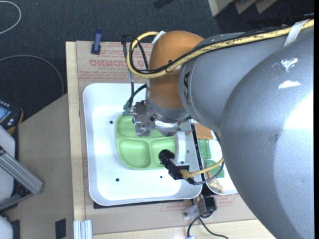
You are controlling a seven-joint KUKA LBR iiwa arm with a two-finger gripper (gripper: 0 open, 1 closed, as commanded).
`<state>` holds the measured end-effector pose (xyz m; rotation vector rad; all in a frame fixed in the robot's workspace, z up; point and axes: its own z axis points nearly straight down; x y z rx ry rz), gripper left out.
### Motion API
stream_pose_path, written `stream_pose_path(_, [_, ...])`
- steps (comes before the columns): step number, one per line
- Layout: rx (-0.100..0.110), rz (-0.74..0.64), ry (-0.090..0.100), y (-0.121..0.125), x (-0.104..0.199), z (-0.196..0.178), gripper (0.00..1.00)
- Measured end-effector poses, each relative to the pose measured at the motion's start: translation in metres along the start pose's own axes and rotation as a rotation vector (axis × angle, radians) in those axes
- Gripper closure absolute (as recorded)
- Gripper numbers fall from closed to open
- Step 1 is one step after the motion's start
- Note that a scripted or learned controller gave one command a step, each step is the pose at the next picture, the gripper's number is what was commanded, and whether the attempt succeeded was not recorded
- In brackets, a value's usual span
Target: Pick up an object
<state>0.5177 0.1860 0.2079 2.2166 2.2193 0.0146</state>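
1. Grey arm (259, 108) sits nearest the lens and covers the view from 12 round to 5 o'clock; its orange band (172, 68) is near centre, with a yellow cable (144, 54) looped past at 11.
2. Pincer (142, 121) hangs low over the green tray (137, 151), at the tray's 12 o'clock edge. Wrist hardware hides the tips; cannot tell if it is released or clenched, or whether anything is gripped.
3. Tray is the likely target: a compartmented green dish lying flat in the left bin (99, 133), toward that bin's 3 o'clock side. Probably the pincer is lined up on a rim or divider, the only thin part it could bite.
4. Right bin (219, 185) shows just a sliver at 5 o'clock under the arm; contents unclear.
5. Worktop (79, 73) is pale board with red print at its 12 o'clock end; a blue clip (96, 41) sits there. Dark carpet (50, 19) beyond, thin cables trailing at 9 to 10.
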Motion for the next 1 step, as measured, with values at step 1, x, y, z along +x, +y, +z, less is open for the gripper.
stream_pose_path(1, [-0.001, -0.003, 0.001, 0.0424, 0.0363, -0.0972, 1.0])
